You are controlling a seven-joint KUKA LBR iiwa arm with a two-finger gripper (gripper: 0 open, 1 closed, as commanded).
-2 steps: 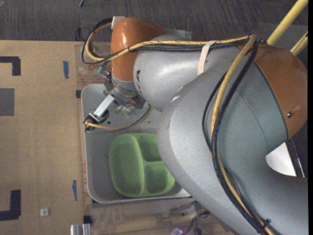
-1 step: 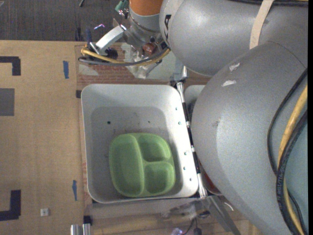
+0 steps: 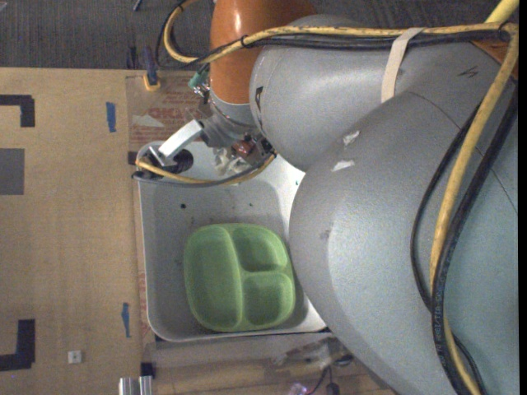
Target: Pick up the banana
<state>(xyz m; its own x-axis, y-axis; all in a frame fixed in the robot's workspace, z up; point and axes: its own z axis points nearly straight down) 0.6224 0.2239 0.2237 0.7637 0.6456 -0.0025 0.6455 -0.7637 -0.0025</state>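
My gripper (image 3: 226,160) hangs over the upper end of a white bin (image 3: 156,245), below the orange band (image 3: 247,31) of the wrist. The bulky grey arm (image 3: 395,188) covers the right side of the bin and everything behind it. A yellow cable (image 3: 177,175) loops under the gripper, along the bin's top edge. Nothing is seen between the gripper's tips.
A green divided plate (image 3: 239,278) lies in the lower part of the bin. Brown cardboard (image 3: 66,220) with black marks and strips of blue tape (image 3: 111,117) covers the bench to the left. Dark floor runs along the top of the view.
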